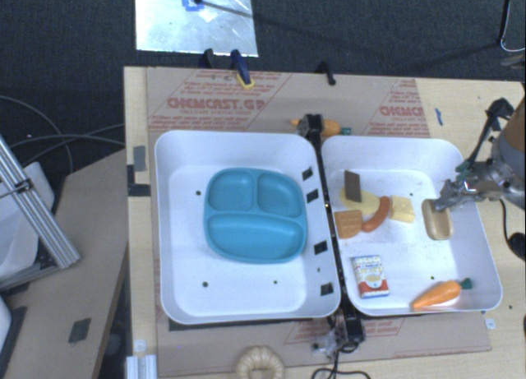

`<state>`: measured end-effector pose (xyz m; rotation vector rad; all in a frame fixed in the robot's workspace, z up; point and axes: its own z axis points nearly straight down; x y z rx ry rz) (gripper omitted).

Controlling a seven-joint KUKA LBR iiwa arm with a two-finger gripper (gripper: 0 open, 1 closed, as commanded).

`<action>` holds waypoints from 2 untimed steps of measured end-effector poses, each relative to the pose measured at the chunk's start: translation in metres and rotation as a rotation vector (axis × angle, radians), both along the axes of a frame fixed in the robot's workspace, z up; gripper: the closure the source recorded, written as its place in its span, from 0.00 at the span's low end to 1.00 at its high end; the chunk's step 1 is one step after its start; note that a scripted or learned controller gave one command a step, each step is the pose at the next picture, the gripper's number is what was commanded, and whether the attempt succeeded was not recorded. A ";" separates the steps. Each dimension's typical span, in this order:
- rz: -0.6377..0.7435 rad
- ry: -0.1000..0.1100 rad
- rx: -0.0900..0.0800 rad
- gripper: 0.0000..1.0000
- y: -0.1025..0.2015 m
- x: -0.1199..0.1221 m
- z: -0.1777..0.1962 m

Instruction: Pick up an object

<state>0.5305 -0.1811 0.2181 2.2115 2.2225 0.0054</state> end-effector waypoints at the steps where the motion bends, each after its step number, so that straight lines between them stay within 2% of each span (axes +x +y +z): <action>1: 0.005 0.005 0.003 1.00 0.058 0.002 0.002; 2: 0.007 0.005 0.004 1.00 0.120 0.013 0.010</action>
